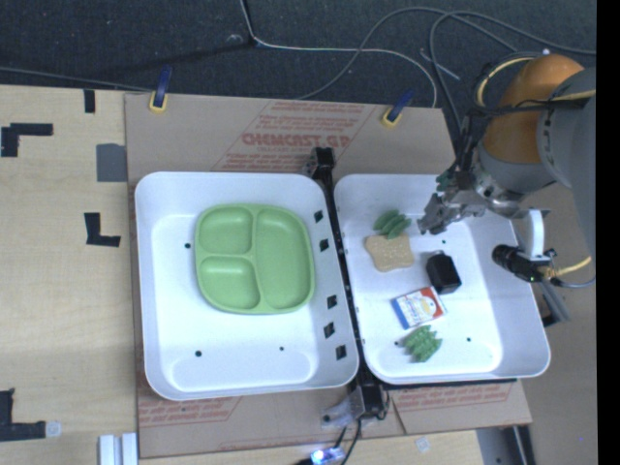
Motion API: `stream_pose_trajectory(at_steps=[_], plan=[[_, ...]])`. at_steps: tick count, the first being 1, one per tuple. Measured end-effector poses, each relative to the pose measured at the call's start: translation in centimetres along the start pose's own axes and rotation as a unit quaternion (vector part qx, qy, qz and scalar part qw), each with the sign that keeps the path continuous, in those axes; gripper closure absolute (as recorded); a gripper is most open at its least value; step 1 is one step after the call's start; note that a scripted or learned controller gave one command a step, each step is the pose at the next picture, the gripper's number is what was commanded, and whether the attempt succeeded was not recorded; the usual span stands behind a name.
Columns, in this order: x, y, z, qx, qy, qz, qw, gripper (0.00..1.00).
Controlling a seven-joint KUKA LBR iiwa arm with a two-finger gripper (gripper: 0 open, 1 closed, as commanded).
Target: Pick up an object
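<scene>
The right bin holds several small things: a green leafy piece at the top, a tan slice of bread just below it, a black block, a small white, red and blue packet, and another green piece near the front. My gripper hangs over the upper middle of this bin, to the right of the top green piece and above the black block. I see nothing held between its fingers.
The left bin carries a light green divided plate. A black divider with clips runs between the bins. Cables trail across the dark surface behind the cardboard. The arm's orange band rises at the right.
</scene>
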State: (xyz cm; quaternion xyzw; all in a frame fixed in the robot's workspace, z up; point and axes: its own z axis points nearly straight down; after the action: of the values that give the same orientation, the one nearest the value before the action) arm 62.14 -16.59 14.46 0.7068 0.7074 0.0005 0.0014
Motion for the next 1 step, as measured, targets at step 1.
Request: stream_pose_trajectory(at_steps=[1], plan=[[0.38, 0.50, -6.27, -0.002, 0.000, -0.001, 1.0000, 1.00]])
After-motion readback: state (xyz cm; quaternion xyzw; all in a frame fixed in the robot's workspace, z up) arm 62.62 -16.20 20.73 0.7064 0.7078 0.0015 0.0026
